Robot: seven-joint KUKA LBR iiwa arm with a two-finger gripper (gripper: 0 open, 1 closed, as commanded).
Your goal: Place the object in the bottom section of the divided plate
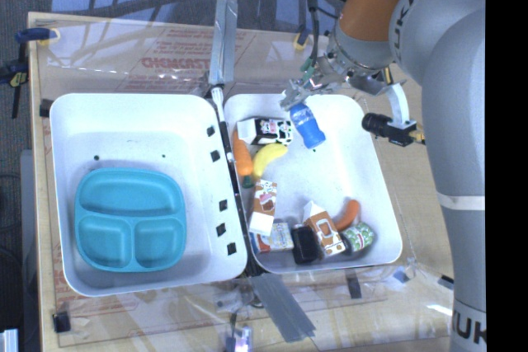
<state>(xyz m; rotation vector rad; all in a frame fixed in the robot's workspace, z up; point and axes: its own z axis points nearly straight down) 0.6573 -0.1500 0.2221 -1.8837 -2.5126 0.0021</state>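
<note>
Blue bottle hangs pinched in the closed pincer above the right bin, so it should ride slowly over to the teal divided plate in the left bin, then drop low.

A small blue bottle with a white cap hangs tilted between the gripper's fingers above the right bin's far end, while the turquoise divided plate lies flat in the left bin's near half.
</note>
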